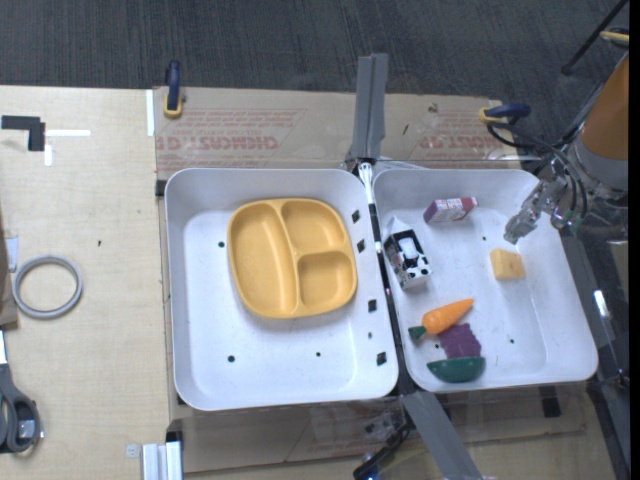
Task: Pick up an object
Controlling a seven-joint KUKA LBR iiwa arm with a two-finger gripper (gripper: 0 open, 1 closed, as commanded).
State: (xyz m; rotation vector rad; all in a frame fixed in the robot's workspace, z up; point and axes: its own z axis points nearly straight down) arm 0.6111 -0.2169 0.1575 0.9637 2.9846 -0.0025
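On the tabletop (80, 198), two shallow white bins sit side by side.

Left bin (190, 298): one yellow divided plate (292, 258) with three compartments, lying flat toward the bin's far half, near its right wall.

Right bin (560, 308): six items.
- Small pink and white box (449, 209), near the far edge, roughly midway along it.
- Black and white block (407, 258), close to the left wall, lying at a slant.
- Yellow sponge-like cube (507, 265), toward the right wall, well apart from the other items.
- Orange carrot toy (446, 315), mid-bin, its green end pointing to the near left corner.
- Purple piece (459, 340), just beside the carrot on its near side.
- Dark green rounded piece (456, 369), at the near edge, touching or just beside the purple piece.

Arm: grey, with an orange band (606, 118), entering over the right bin's far right corner. Pincer (524, 223) hangs above the bin's right portion, between the pink box and the yellow cube and nearest to the cube, on its far side. Nothing is seen between its fingers; whether they are spread or pressed together cannot be told at this slant.

Outside the bins, left part of the tabletop: grey ring (45, 286) near the left edge; scissors (18, 420) at the near left corner. A blue and yellow clamp (173, 90) sits at the far edge, beyond the left bin.
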